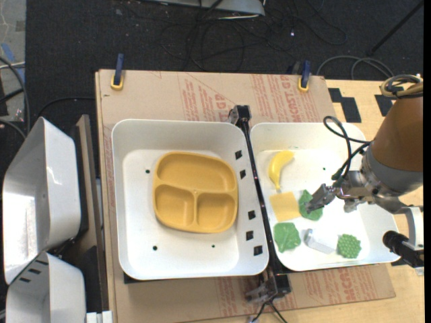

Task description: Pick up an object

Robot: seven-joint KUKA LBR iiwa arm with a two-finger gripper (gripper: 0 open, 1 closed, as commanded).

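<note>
The right bin (pixel 337 136) holds several small things. A yellow banana (pixel 280 166) lies near its upper left. Below it sits a pale yellow square block (pixel 285 206). A leafy green piece (pixel 287 236), a small grey-white object (pixel 318 241) and a round green knobbly piece (pixel 348 245) lie along the front. Another green piece (pixel 310 206) lies right of the yellow block. My gripper (pixel 322 196) is low in the bin, right at this green piece's upper right edge and partly over it. Whether it grips the piece is hidden.
The left bin (pixel 131 180) holds a yellow-orange divided tray (pixel 196 192). A black divider (pixel 250 180) runs between the bins. The arm's orange band (pixel 407 130) and grey body overhang the right bin's right side. Cables loop near its back right corner.
</note>
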